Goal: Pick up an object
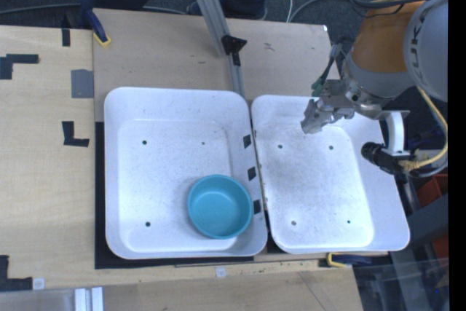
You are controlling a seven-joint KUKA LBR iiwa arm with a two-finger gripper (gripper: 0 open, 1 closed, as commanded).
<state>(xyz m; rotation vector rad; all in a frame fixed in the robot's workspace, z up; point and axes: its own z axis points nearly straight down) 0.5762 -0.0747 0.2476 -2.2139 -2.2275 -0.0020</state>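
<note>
Claw hangs over right bin, upper middle of frame; opening I cannot tell, nothing visibly held. Blue bowl sits lower centre, left bin (well apart). My worry: closing here grabs air.

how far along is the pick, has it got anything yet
Nothing looks done yet: the blue bowl sits in the left bin, near its lower right corner, untouched. In hand: the gripper hangs over the upper part of the right bin, with nothing seen between its fingers. Left to do: move across to the bowl, grasp it and lift.
</note>
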